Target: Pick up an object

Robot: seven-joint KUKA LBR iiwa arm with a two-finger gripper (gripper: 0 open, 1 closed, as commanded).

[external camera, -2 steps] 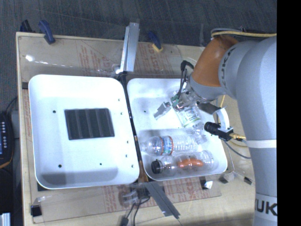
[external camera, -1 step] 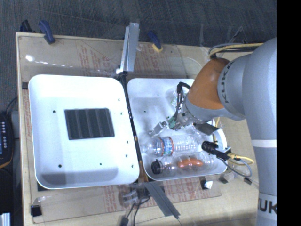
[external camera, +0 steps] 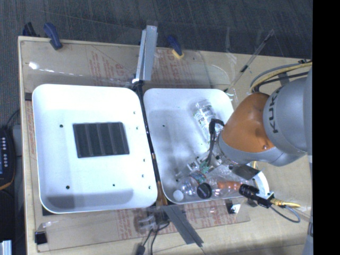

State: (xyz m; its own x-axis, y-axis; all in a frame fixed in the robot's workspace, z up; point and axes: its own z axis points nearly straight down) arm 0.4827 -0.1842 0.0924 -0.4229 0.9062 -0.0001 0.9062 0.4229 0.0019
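So from the overhead camera view, your arm [external camera: 265, 126] is reaching in from the right and sits low over the right bin [external camera: 164, 121], orange band and all. The tool [external camera: 207, 166] is down in the near corner of that bin, right in the clutter, but the wrist blocks most of it, so I honestly can't tell whether it's clenched, released, or has anything in it.

Candidates for the pick: a clear plastic bottle [external camera: 203, 113] lying on its side toward the far part of the right bin, just beside the arm, plus a pile of small stuff near the front rim, including a round black piece [external camera: 204, 190] and some clear crinkly bits [external camera: 187, 186]. All of it looks like it's resting on the bin floor.

The left bin [external camera: 48, 142] has just a dark ribbed rectangle [external camera: 101, 139] in the middle.

My read: you're at the reach/grasp stage. Nothing is visibly lifted yet, so the grab and the lift are both left to do.
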